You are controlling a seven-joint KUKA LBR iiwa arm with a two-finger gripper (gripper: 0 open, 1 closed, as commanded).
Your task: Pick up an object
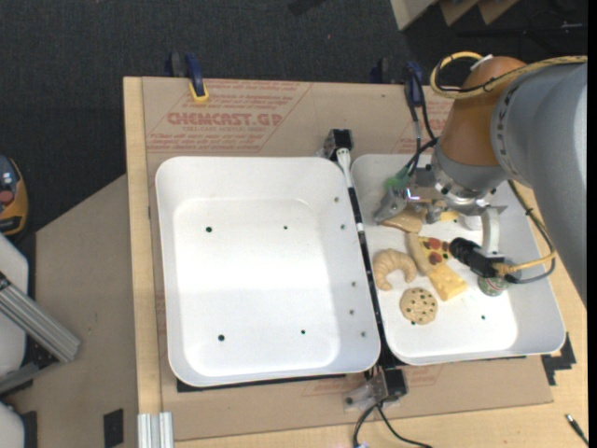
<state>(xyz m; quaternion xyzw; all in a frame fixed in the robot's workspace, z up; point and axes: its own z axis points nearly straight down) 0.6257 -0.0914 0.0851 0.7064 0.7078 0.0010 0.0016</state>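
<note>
While pincer (438, 215) hovers, croissant (395, 266) lies just below-left, apart.

A small cluster of toy food lies in the right bin (522, 329), gathered in its left half. The croissant (394, 265), tan and curved, sits nearest the bin's left wall with its horns pointing toward 6 o'clock. At 5 o'clock from it, just apart, lies the cookie (418, 305), round, flat and pale brown with dark chips. At 3 o'clock from the croissant is a pizza slice (438, 264), yellow with red spots, lying flat with its tip toward 11 o'clock. A flat tan bread piece (403, 222) rests at 12 o'clock from the croissant, partly covered from above.
</note>
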